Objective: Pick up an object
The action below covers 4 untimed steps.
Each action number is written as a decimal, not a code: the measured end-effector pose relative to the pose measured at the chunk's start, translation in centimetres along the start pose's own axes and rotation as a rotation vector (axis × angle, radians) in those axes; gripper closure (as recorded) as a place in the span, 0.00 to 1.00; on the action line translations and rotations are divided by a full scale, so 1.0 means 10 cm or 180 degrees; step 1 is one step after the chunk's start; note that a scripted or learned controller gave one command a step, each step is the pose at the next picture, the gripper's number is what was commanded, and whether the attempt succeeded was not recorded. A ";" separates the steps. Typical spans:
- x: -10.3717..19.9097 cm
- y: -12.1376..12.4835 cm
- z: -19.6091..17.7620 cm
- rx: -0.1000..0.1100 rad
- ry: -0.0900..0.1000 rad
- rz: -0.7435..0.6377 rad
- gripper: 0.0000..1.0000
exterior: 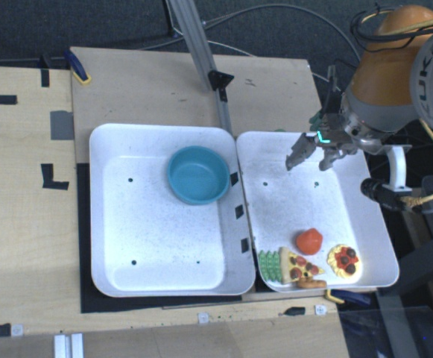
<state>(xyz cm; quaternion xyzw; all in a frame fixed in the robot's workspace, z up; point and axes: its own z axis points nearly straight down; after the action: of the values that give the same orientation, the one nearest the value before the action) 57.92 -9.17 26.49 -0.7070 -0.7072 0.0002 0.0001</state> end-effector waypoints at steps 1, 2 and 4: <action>0.00 0.00 0.00 0.0000 0.0000 0.0000 0.00; 0.00 0.04 0.62 0.0018 0.0001 -0.0002 0.00; -0.05 0.04 1.76 0.0008 0.0000 -0.0001 0.00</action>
<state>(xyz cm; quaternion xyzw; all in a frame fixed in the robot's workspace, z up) 58.30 -9.65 8.91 -0.7069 -0.7073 0.0010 0.0010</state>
